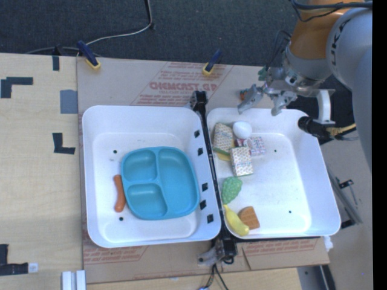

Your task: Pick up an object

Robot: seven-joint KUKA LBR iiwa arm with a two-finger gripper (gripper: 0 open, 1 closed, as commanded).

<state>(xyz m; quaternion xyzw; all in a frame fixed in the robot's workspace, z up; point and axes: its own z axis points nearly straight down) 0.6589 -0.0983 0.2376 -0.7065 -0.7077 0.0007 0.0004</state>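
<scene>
- The arm (338, 29) comes in from the 2 o'clock corner, grey with an orange band above the wrist.
- The claw (264, 100) hangs over the far rim of the right bin (314, 180), toward 12 o'clock of that bin.
- Its two fingers are spread apart, one tip at (243, 106), the other toward 3 o'clock from it; nothing lies between them.
- The right bin holds a cluster near its 10 o'clock side: a white ball (242, 128), a patterned box (222, 136) at the ball's 9 o'clock, a pink-dotted packet (256, 146) at its 5 o'clock, and a second patterned box (242, 161) at 6 o'clock.
- The ball sits just below the claw, apart from the fingers.
- A green piece (231, 190) lies at 6 o'clock from the cluster, against the bin's left wall.
- A banana (236, 221) and a brown piece (248, 217) lie touching near the bin's 7 o'clock corner.
- The left bin (97, 132) holds a blue tray (160, 182) with three compartments, near its centre.
- An orange sausage (120, 193) lies at the tray's 9 o'clock, just beside it.
- Both bins rest on cardboard (175, 86) on the table (36, 180), with two clamps (89, 55) on the cardboard's far edge.
- A white cable (130, 32) trails over the dark floor at 12 o'clock.
</scene>
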